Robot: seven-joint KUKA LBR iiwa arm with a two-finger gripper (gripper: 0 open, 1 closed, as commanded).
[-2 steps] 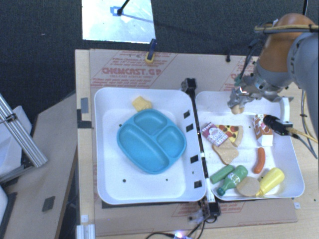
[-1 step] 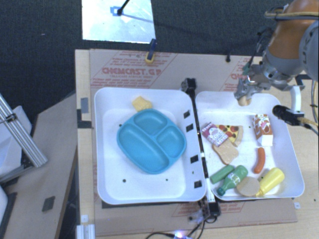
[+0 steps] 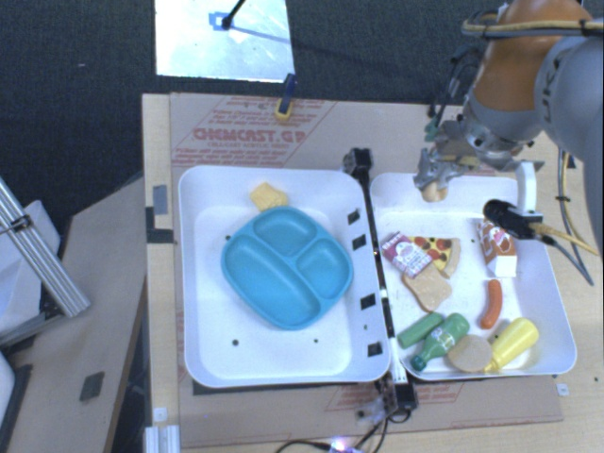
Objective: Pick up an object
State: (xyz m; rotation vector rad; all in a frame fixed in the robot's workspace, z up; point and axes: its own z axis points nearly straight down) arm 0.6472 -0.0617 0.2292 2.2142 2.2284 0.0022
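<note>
My gripper point(image 3: 433, 185) hangs over the back left corner of the right bin point(image 3: 543, 281). A small tan round piece point(image 3: 433, 193) sits between its fingertips, and the fingers are shut on it. Below it in the same bin lie a pizza slice point(image 3: 440, 250), a red-and-white carton point(image 3: 404, 253), a bread slice point(image 3: 431, 291), an orange sausage point(image 3: 491, 304) and a red-and-white packet point(image 3: 497, 245).
Along the right bin's front edge lie a green cucumber point(image 3: 420, 328), a green bottle point(image 3: 441, 340), a tan cookie point(image 3: 469, 354) and a yellow bottle point(image 3: 512, 342). The left bin point(image 3: 217, 347) holds a blue divided plate point(image 3: 286, 267) and a yellow piece point(image 3: 269, 196).
</note>
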